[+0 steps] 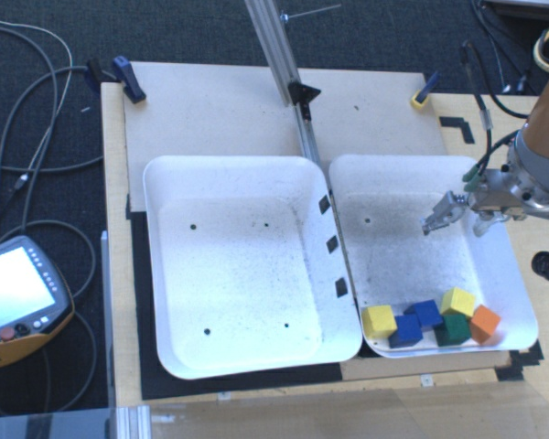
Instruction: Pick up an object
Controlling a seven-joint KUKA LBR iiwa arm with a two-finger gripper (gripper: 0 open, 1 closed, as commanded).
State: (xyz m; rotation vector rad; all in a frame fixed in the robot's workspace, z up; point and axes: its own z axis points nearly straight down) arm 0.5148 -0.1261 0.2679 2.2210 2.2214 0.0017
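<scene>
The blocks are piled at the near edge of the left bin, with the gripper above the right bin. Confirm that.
Wrong bin. In the camera view the blocks lie clustered at the near edge of the right bin, not the left bin. The gripper is above the right bin, as you said.

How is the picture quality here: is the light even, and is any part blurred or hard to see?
Camera view: light is soft and even, with faint shadows under the bin rims; the right bin and the blocks look sharp; the gripper is slightly blurred, so its fingers are hard to read; no strong glare.
</scene>
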